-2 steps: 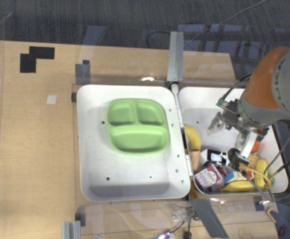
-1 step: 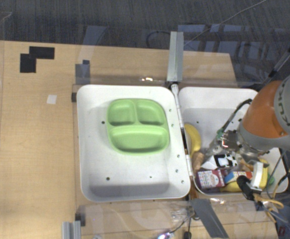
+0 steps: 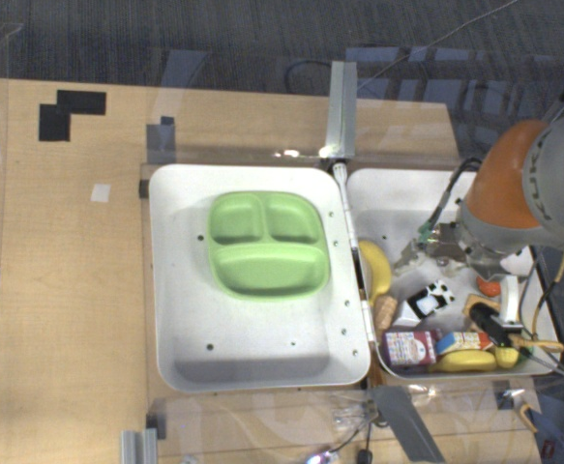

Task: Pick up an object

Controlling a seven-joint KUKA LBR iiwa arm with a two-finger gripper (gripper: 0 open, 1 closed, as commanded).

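Observation:
My gripper (image 3: pixel 429 249) hangs low over the middle of the right bin (image 3: pixel 398 196), below the arm's orange band. Beside it on the left, a yellow banana (image 3: pixel 378 267) lies along the bin's left wall. A small black-and-white block (image 3: pixel 431 300) sits just in front of the gripper. A tan piece (image 3: pixel 385 310) lies below the banana. Along the bin's front edge are a purple-and-white carton (image 3: pixel 409 347), a small red-and-blue bottle (image 3: pixel 461 341) and a yellow fruit-like thing (image 3: pixel 466 361). I see nothing between the gripper's tips.
The left bin (image 3: pixel 180 288) holds a green divided plate (image 3: pixel 266 242) in its upper middle. A metal post (image 3: pixel 341 104) rises behind the ridge between the bins. A small red-orange thing (image 3: pixel 490 286) lies under the wrist.

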